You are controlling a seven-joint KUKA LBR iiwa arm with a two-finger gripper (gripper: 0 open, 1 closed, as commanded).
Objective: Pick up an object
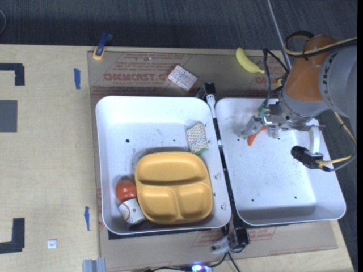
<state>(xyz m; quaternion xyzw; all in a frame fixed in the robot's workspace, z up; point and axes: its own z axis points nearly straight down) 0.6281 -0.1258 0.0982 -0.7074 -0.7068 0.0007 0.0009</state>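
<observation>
My gripper point(262, 128) hangs over the far left part of the right bin point(283, 203), pointing down from the grey and orange wrist. A small orange object point(253, 139) lies on the bin floor directly under the gripper's tip, touching or nearly touching it. In the left bin point(113, 129) sits a large yellow divided tray point(173, 186). A red and white object point(128, 200) lies by its left side. A small patterned packet point(197, 136) rests near that bin's far right wall.
Behind the bins, on the brown board, lie a yellow banana-shaped thing point(248, 61) and a patterned square packet point(181, 77). A black cable plug point(309, 156) from the arm hangs over the right bin's right side. A black divider point(218, 152) runs between the bins.
</observation>
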